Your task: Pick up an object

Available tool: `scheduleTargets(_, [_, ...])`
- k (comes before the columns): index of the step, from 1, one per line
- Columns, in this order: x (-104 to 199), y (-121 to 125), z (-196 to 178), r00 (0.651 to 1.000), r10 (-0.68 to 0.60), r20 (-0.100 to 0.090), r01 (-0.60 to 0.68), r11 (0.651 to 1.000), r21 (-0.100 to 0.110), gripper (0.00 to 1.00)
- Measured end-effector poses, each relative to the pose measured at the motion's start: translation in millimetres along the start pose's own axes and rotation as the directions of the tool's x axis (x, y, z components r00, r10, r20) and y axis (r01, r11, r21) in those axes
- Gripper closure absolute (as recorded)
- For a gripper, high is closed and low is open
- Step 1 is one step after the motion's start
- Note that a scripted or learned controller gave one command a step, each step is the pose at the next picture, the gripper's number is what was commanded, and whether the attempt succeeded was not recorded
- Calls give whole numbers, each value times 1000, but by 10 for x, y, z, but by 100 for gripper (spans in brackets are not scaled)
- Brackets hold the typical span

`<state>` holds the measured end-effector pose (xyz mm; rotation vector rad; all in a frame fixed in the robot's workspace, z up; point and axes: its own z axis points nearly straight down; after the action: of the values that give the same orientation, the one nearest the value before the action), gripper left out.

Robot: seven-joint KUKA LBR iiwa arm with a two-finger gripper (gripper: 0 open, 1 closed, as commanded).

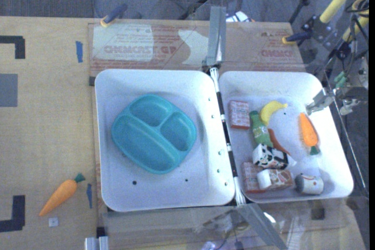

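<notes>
Camera view: two white bins side by side on the counter (47,126). Left bin (117,184) carrying just a teal divided plate (154,133), lying flat near centre. Right bin (337,167) crowded with the pickable items: yellow banana toy (273,110), orange carrot toy (308,130) by the right wall, green bottle (258,129), red carton (239,113), cow-patterned box (265,156), small can (309,184), all close together, some touching, loosely dumped for grasp tries. Second carrot toy (58,196) outside on the counter, lower left. Gripper (321,101) at right bin's upper right rim, just above the carrot toy, nothing seen between it; open-or-closed state impossible to tell. Nothing lifted yet, likely approach stage.
</notes>
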<state>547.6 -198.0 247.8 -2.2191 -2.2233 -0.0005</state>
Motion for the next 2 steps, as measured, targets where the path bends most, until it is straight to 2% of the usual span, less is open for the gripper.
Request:
scheduleTargets(1, [-37,591,1490,996,92,-6,-92,996,-3,0])
scheduleTargets(2, [-42,597,1389,996,90,-2,-90,996,-5,100])
